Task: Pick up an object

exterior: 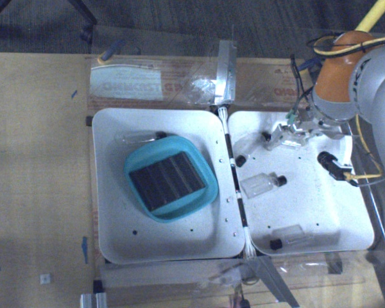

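My gripper (277, 137) hangs low over the back left part of the right bin (321, 220), reaching in from the right. A small black piece (267, 135) lies right at its tip; I cannot tell whether they touch. A clear bottle with a black cap (262, 183) lies on its side in the middle of the right bin, below the gripper. Another clear bottle with a black cap (287, 238) lies near that bin's front edge. A small black cap-like thing (240, 161) sits by the bin's left wall.
The left bin (109, 223) holds a teal tub (171, 178) with a dark ribbed inside, tilted. A clear bottle (140, 136) lies behind it. A metal divider (226, 76) and plastic wrap lie behind the bins.
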`<state>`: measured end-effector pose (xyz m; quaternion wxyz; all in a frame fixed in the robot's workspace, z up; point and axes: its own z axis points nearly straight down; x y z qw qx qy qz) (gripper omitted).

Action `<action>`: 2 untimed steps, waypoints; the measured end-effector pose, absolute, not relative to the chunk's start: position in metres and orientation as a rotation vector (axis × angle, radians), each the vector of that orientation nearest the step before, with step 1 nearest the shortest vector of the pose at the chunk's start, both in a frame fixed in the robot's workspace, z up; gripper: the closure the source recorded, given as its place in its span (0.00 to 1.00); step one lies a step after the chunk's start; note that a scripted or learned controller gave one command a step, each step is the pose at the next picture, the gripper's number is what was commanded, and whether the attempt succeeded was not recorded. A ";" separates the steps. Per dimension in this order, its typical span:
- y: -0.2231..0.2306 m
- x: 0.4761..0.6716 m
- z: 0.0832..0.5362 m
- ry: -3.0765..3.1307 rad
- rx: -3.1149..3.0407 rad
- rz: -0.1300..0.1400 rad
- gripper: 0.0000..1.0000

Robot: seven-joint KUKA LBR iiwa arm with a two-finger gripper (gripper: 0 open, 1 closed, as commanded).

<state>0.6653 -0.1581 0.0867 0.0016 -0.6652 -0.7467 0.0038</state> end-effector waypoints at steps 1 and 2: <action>-0.158 0.666 0.097 -2.346 -2.087 0.010 1.00; -0.068 0.667 0.233 -2.259 -2.186 -0.001 1.00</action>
